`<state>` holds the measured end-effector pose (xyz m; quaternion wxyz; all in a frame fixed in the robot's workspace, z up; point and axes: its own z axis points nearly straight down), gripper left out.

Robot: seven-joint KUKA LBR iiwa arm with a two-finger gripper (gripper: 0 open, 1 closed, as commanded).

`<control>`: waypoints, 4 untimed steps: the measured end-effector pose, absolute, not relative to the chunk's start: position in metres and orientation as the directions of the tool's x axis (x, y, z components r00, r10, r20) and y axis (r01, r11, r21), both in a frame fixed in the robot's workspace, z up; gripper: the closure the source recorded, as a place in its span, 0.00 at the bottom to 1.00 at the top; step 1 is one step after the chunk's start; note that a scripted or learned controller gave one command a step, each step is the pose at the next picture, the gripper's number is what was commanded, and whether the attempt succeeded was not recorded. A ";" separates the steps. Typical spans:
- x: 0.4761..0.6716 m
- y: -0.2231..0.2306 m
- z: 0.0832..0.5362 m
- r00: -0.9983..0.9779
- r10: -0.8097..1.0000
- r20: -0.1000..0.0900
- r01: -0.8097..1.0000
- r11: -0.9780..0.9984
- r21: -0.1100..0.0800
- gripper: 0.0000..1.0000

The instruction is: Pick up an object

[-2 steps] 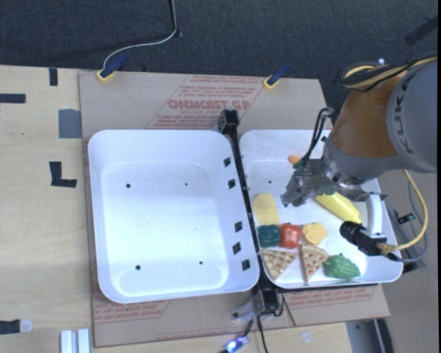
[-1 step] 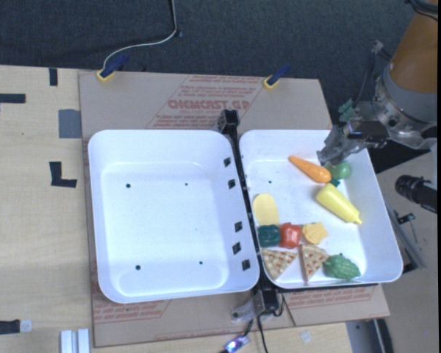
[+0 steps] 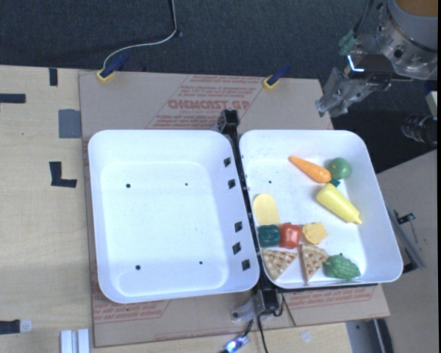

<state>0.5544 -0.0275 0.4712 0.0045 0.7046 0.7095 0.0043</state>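
Up beyond the right bin's (image 3: 367,153) far rim hangs the gripper (image 3: 334,103), its state I cannot tell, while the carrot (image 3: 309,168) lies below it inside, well apart, beside the green ball (image 3: 339,168).

The scene is viewed by a single fixed camera mounted above the bench (image 3: 29,197), angled down at a slant. Both white bins, the left bin (image 3: 103,219) and the right bin (image 3: 375,197), are framed side by side from moderate height, with dark floor seen beyond the bench's far edge.
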 end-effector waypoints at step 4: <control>0.583 -0.069 0.490 -0.003 1.000 -0.004 1.000 0.003 0.011 1.00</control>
